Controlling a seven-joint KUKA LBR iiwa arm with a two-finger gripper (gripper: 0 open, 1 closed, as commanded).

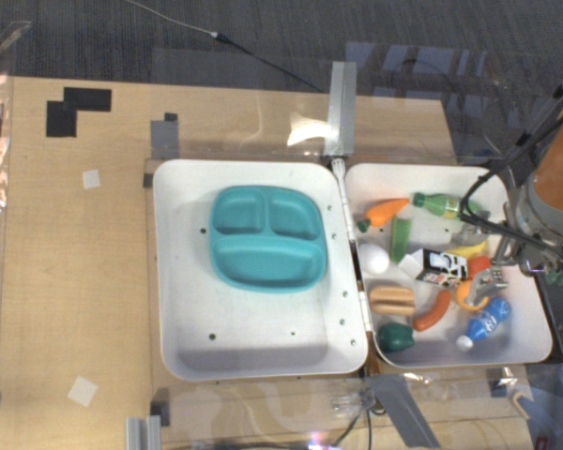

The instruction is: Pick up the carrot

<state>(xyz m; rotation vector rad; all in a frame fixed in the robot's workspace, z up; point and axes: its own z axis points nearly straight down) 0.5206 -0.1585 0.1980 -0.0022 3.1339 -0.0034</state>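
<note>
The carrot [387,211], orange with a green top, lies in the far left part of the right bin [535,345], between a green bottle [438,203] and the bin's left wall. My gripper [491,272] hangs low over the right side of that bin, above a pile of toys by a yellow banana [469,248] and an orange ring [467,295]. It is well to the right of the carrot and nearer the front. The arm's orange band [558,172] shows at the right edge.
Around the carrot lie a green cucumber [400,236], a white egg [375,260], a black-and-white box [445,264], a bun [392,298], a red-orange sausage [434,311], a dark green piece [395,337] and a blue bottle [485,322]. The left bin [183,336] holds a teal divided plate [267,238].
</note>
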